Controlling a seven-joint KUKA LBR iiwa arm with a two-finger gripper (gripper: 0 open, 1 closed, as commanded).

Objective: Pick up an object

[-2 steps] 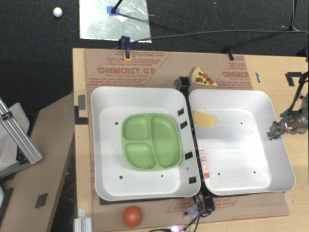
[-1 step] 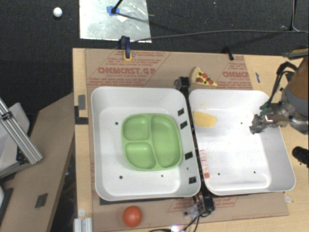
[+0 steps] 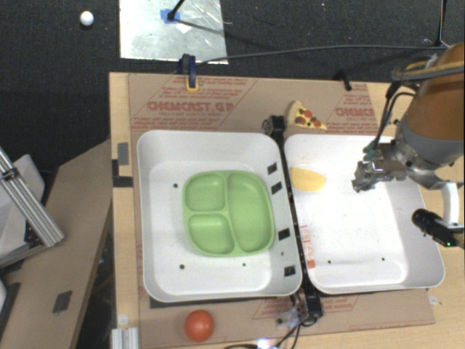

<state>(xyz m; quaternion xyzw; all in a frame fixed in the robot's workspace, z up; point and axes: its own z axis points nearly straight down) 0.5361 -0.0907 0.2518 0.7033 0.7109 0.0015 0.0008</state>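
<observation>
The claw (image 3: 363, 179) hangs over the right bin (image 3: 363, 271), beside the yellow piece (image 3: 307, 179) lying near that bin's left wall; whether it is apart or together I cannot tell. Nothing sits in it. To grasp well, I judge it should shift left until centred over the piece, then drop straight and close across the narrow side. The piece lies flat, its long axis running roughly left to right, tilted slightly downward toward the right.
</observation>
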